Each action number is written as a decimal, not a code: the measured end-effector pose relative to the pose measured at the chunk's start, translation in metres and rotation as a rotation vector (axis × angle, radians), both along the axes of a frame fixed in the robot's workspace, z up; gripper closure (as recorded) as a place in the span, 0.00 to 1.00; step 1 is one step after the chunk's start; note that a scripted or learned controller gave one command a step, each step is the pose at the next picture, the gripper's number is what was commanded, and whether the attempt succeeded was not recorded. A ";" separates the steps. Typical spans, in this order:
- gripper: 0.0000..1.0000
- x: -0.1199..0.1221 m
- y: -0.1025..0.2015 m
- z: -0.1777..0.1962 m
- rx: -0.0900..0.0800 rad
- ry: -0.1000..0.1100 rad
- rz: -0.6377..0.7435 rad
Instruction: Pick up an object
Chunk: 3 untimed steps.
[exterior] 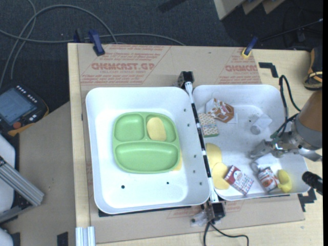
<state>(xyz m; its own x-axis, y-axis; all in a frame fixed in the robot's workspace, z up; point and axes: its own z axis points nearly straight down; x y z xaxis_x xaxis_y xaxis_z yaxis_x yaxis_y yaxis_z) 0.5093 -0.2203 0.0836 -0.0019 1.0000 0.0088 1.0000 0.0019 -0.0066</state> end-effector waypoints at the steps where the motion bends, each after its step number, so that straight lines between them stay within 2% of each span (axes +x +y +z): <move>1: 0.00 0.085 0.030 0.094 -0.010 -0.009 0.000; 2: 0.00 0.147 0.111 0.070 -0.008 -0.009 0.001; 3: 0.00 0.157 0.127 0.006 -0.008 -0.004 -0.001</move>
